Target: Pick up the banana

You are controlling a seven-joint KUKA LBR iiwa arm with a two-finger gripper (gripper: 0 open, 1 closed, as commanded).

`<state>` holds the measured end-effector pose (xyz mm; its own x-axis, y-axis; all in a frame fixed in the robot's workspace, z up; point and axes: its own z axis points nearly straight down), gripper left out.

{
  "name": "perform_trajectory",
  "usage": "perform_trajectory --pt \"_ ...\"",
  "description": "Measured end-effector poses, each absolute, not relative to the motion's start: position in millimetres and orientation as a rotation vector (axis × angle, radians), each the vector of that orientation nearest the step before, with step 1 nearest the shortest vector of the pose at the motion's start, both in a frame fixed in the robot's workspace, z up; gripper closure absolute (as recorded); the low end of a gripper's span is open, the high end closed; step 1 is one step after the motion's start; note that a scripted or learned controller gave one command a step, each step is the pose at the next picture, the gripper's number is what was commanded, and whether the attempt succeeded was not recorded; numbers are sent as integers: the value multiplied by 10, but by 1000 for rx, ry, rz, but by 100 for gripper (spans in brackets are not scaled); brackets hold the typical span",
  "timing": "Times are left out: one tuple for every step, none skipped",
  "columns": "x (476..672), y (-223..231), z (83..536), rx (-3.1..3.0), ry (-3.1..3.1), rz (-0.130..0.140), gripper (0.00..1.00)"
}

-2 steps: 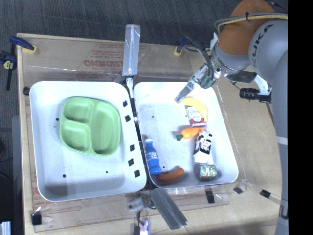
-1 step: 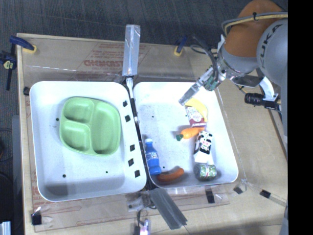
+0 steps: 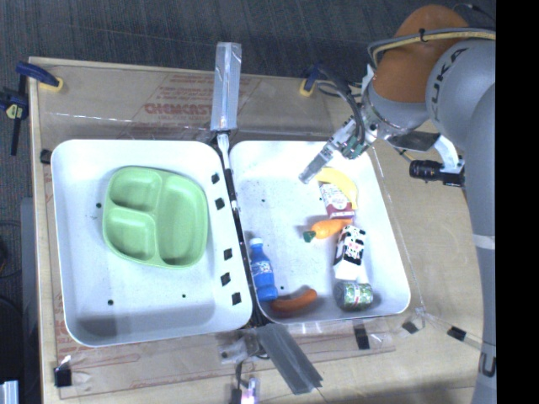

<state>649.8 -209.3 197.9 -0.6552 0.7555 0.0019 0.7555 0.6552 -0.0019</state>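
The banana (image 3: 343,180) I am after is yellow and lies flat in my right-hand white bin (image 3: 278,162), up in its far right part, close to the right wall. Only its curved upper side shows; a red-and-white packet (image 3: 334,199) lies across its lower half. Just below that, an orange carrot (image 3: 327,228) lies crosswise.

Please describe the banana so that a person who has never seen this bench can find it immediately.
Look at the right bin, the one holding no green plate. Near its far right corner, just below the gripper, the banana lies partly under a red and white packet. It is the only yellow thing there; the carrot below it is orange.
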Motion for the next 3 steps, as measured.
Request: perform_trajectory --pt "6536 -2095 2010 -1267 -2878 1 0" --pt "6535 -2108 2324 -1269 -2877 0 0" --pt "6545 -2109 2441 -1266 -2881 0 100"
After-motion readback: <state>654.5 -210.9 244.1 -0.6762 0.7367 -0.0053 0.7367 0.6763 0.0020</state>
